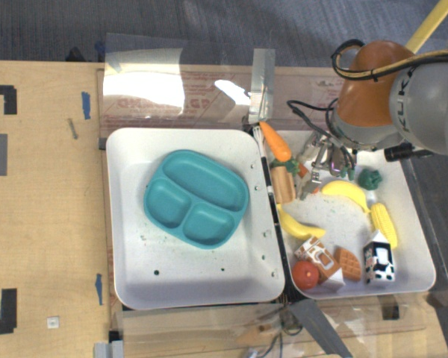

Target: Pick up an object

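Here, hand low in right bin, between carrot and yellow banana; finger state unclear, cannot tell.

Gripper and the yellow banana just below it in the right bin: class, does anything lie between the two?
Nothing visible does. The gripper hangs over the right bin, and the banana lies directly below it in the view. The carrot and the green toy lie off to either side.
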`<state>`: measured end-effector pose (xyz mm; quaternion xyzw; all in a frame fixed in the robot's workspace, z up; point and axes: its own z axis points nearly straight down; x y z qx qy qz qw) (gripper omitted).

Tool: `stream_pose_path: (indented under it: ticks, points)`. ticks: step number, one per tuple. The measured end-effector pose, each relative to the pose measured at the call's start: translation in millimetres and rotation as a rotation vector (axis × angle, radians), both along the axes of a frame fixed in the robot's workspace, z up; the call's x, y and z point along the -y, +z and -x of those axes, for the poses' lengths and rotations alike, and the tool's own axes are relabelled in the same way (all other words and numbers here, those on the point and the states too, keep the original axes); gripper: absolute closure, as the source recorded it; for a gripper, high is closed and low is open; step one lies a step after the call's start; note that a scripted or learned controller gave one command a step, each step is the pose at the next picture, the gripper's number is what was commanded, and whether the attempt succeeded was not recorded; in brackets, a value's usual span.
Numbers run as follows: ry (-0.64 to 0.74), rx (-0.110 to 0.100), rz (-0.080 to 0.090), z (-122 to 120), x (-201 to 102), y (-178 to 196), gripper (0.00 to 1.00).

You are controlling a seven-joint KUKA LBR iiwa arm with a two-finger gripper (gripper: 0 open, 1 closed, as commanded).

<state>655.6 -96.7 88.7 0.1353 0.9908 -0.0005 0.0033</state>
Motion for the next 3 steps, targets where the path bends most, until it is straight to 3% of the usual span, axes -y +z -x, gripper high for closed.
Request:
stream_pose_path:
  ticks: [1,2,3]
  points:
    - [0.001,0.016,0.002,-4.2,-0.9,14.9,1.0]
    - [0.07,0.014,-0.005,6.1,-94.6,105.0,1.0]
    - [0.121,-0.004,-0.007,40.9,-190.5,97.7,1.0]
